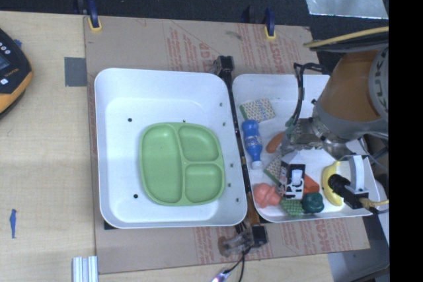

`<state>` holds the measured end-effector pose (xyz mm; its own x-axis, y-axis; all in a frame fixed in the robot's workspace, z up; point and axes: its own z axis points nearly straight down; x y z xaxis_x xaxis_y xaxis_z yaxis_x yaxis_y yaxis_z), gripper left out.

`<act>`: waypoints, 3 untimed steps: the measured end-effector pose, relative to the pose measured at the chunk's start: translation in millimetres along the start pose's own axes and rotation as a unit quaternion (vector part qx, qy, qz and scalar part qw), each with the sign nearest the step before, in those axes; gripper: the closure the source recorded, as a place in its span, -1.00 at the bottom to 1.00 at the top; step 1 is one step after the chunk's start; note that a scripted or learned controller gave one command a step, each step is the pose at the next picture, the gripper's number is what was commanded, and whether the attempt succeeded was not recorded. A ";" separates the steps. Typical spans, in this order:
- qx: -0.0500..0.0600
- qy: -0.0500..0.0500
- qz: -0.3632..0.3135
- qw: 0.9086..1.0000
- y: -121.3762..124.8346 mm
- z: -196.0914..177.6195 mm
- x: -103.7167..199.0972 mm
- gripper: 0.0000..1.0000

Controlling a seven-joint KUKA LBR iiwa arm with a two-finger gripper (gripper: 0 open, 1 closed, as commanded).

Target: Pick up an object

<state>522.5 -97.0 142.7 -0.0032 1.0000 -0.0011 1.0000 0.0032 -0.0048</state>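
Worktop, right bin (264, 84) cluttered; my claw (293, 183) low among toys, can't tell its state. Crowding risks a multi-item snag.

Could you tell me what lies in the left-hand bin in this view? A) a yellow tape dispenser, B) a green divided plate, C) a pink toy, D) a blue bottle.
B: the green divided plate, with three compartments, lies in the left bin, while the blue bottle and the other small items lie in the right bin under the arm.
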 end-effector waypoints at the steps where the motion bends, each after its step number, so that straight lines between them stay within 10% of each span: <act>1: -0.001 0.000 0.000 1.000 0.4 -0.2 0.6 -1.00; 3: -0.004 -0.001 0.000 1.000 7.9 47.4 -1.3 -1.00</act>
<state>530.2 -98.3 95.2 -0.0031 1.0000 -0.0037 1.0000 0.0031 0.0039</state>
